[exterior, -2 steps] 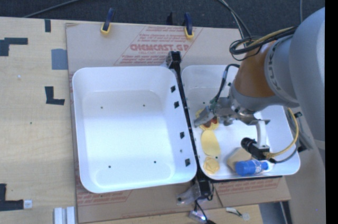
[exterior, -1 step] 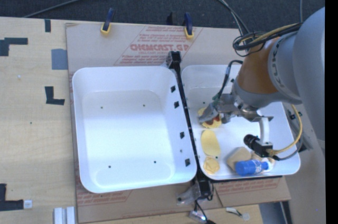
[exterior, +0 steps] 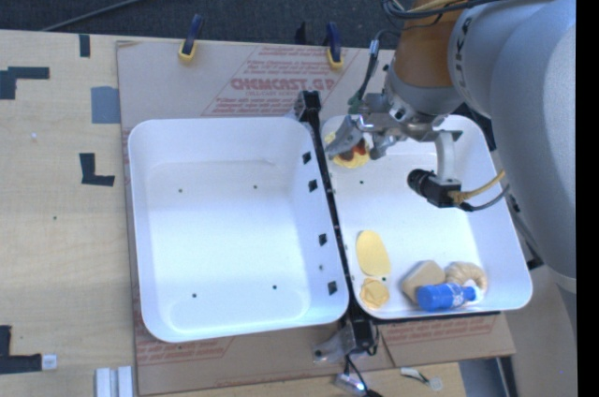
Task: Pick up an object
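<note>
jaws [exterior: 360, 135] over glossy rounded red-yellow toy [exterior: 351, 157]

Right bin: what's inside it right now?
In the right bin: a yellow oval piece, a round yellow piece, a tan lump, a blue bottle. The gripper partly covers a yellow-red item.

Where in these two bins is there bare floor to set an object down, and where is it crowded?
The left bin shows bare floor wall to wall. In the right bin, the middle is bare; the near end holds yellow pieces, a tan lump and a blue bottle; the hand crowds the far-left corner.
</note>
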### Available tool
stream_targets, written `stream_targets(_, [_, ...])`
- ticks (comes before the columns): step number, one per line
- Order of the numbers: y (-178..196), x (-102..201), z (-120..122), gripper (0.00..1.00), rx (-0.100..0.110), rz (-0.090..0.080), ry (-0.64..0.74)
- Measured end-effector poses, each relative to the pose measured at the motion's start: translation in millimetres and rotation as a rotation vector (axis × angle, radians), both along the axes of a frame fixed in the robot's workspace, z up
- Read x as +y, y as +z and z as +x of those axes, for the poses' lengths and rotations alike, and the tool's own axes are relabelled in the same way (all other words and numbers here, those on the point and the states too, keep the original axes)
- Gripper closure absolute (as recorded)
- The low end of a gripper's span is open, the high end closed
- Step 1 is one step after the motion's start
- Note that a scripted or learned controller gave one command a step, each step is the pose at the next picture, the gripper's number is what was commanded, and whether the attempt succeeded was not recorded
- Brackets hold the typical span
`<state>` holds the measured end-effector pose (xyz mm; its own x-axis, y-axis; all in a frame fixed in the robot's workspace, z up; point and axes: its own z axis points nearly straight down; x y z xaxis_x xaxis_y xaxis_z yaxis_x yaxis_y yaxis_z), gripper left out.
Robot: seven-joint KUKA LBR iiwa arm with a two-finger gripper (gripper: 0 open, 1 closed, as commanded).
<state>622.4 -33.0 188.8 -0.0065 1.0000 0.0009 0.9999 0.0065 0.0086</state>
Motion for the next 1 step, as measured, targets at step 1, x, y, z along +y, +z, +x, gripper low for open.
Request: stream_targets(1, [-4.4,49.3,-29.3,1.0,0.01,0.0,-0.002])
